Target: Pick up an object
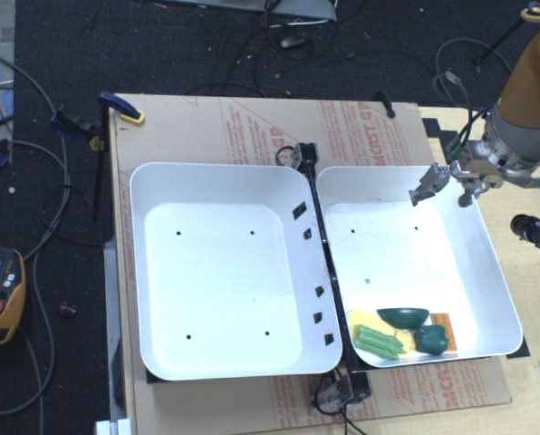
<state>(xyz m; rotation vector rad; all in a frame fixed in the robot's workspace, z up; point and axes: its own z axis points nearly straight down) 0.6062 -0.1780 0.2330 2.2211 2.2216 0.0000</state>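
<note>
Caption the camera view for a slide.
Gripper open above the right bin's far corner; green items clustered at its near edge.

2 shallow white bins: left bin (152,270), right bin (487,270). 5 small items clustered in the right bin's near corner: 1 dark green bowl-shaped piece (403,316), 1 light green ridged piece (379,342), 1 teal green chunk (431,339), 1 pale yellow piece (365,322), 1 orange block (444,323). 1 arm, 1 gripper (447,187).

Blue clamp (118,107) grips the cardboard sheet (243,125).
</note>
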